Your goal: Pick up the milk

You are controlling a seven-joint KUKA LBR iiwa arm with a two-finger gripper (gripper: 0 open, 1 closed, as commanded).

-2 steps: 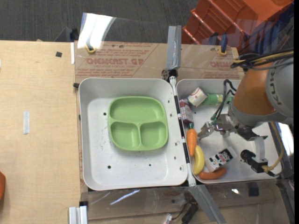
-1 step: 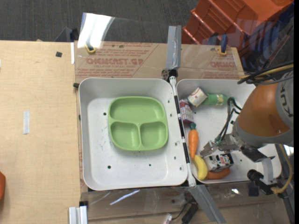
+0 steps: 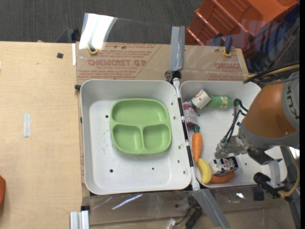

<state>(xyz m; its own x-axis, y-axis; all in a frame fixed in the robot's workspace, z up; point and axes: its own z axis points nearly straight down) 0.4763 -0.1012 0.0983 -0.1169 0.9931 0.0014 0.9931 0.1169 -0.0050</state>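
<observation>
Milk, a small white carton, lies tilted near the far edge of the right bin, close to that bin's far-left corner and well apart from the gripper. The gripper sits low over the near edge of the same bin, just above a small black-and-white printed item whose nature I cannot make out. Whether it is spread apart or closed together cannot be told from this slanted view, since the wrist and the orange band cover much of it. Nothing of the carton is near it, so judging from this, the pick has not yet happened.

Touching or just beside the gripper, along the near edge, lie a banana and a reddish sausage-like piece. A carrot lies along the left wall, between the near clutter and the carton. A dark red packet rests just beside the milk toward the left wall, and a green bottle lies touching or nearly touching the carton's right side. These two neighbours likely crowd any grasp.

The left bin holds a green divided plate in its middle, apart from all this
</observation>
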